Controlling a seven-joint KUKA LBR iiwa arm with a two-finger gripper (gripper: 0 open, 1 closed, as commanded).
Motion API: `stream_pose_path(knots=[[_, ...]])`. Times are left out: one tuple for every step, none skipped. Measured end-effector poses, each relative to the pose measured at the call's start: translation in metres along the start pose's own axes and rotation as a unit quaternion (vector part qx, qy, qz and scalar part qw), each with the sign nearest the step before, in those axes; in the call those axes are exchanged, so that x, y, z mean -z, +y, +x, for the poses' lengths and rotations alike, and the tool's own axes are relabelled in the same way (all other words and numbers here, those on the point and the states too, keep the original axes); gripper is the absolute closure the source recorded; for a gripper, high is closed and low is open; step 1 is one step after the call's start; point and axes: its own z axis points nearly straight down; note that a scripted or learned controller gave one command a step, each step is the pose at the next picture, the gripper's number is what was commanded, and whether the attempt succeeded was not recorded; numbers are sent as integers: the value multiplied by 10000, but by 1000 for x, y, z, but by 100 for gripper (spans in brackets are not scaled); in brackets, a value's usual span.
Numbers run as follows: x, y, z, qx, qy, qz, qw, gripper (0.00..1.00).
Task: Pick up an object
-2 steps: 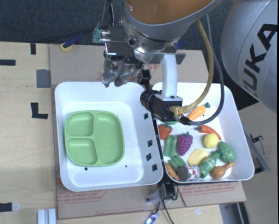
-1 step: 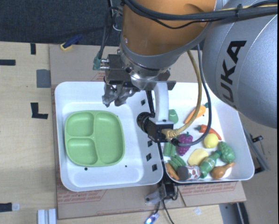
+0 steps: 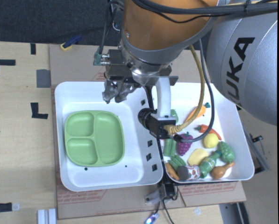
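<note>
The right bin [image 3: 239,125] holds several toy foods: an orange carrot [image 3: 198,113], purple grapes [image 3: 184,144], a yellow lemon [image 3: 212,139], green broccoli [image 3: 226,151] and a brown pear [image 3: 220,171]. My gripper [image 3: 116,95] hangs over the far edge of the left bin [image 3: 60,125], just beyond the green divided plate [image 3: 94,138]. It is well to the left of the toy foods. Nothing shows hanging below it.
The arm's orange band and grey body fill the upper right and hang over the right bin. A black cable mount [image 3: 151,120] with a yellow cable sits over the wall between the bins. Cardboard [image 3: 74,64] lies under both bins.
</note>
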Motion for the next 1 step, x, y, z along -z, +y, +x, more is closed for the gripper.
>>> stream_pose_path(knots=[[-131,-1,-34,-39,-25,62,10000,100]])
